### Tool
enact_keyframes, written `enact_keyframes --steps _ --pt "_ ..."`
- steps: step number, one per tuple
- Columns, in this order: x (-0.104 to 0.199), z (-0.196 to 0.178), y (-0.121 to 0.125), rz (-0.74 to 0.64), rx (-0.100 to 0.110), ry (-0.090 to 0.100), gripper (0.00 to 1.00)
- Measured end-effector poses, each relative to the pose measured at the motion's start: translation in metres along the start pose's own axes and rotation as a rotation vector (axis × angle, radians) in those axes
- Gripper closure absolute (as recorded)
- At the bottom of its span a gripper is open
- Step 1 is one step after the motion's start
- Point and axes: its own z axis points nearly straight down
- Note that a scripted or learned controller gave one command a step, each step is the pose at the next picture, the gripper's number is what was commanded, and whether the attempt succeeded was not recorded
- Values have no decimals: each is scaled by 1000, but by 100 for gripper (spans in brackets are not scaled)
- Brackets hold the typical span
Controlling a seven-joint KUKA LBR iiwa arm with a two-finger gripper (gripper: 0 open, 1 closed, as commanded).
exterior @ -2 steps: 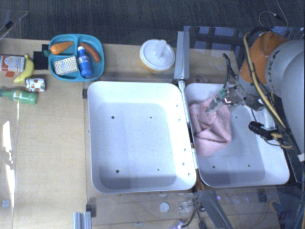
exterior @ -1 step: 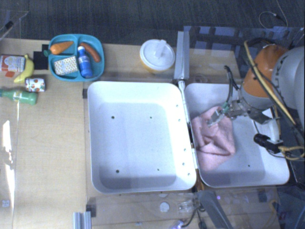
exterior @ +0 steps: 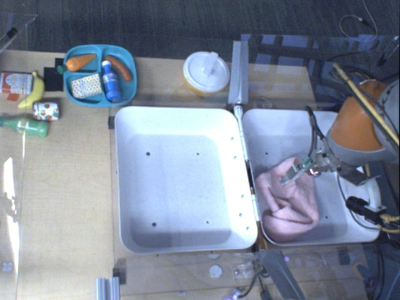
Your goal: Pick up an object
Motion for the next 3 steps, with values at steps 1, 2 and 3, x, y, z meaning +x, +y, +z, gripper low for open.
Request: enact_keyframes --steps 1,2,3 --pt "22 1 37 220 -1 1 0" --pt "-6 1 26 348 0 0 0" --pt "-12 0 -31 354 0 -2 0"
